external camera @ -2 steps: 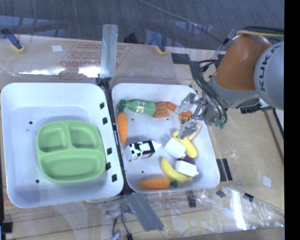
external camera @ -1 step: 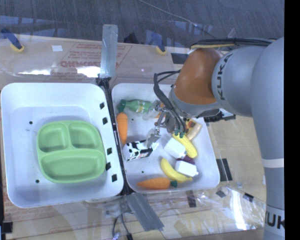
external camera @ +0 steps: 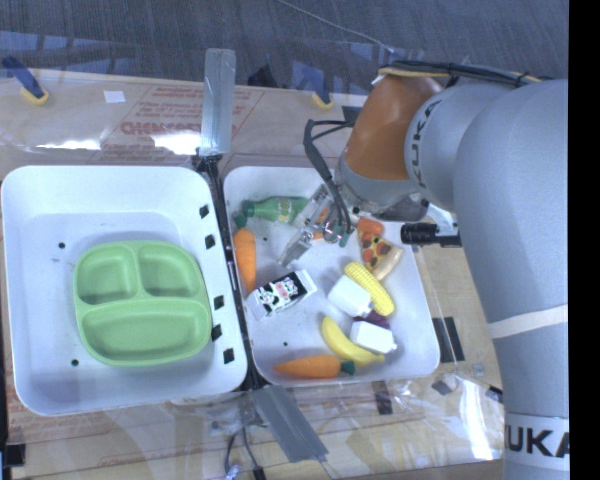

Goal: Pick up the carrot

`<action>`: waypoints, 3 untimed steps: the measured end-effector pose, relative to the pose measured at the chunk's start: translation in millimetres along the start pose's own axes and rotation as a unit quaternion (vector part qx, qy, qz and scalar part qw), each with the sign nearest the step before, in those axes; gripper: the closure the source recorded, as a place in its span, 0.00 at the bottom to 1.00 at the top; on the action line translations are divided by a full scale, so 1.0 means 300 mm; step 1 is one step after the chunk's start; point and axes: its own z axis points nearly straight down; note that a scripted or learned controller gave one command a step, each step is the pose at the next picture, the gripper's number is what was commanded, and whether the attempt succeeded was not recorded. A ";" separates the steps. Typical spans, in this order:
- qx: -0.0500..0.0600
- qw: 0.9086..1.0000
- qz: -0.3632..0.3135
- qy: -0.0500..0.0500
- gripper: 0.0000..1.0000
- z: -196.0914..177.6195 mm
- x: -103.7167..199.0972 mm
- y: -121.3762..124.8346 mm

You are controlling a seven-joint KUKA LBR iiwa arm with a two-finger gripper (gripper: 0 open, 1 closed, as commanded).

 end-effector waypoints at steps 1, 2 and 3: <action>-0.003 1.000 -0.004 -0.010 1.00 -0.038 -0.011 0.013; -0.006 0.990 0.138 -0.009 1.00 -0.167 0.063 0.040; -0.006 0.971 0.237 -0.007 1.00 -0.324 0.287 0.193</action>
